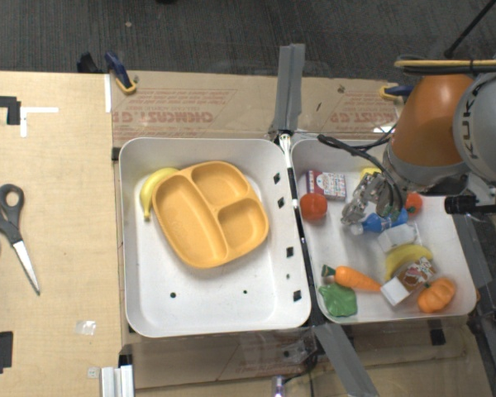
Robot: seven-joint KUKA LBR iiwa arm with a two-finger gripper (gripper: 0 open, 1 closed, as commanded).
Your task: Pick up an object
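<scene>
We see dark grey carpet (231,15) beyond the bench, a pale wooden benchtop (50,222) bearing scissors (12,230) on its far side, and brown cardboard (198,106) beneath the bins.

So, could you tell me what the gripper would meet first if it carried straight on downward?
Likely the small blue object just beneath the gripper in the right bin, though depth is unclear.

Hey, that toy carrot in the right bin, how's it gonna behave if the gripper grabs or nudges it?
The carrot tapers to a point, so it may slip from a pinch. Lying on its rounded side, it probably rolls if nudged. It looks like light plastic.
</scene>
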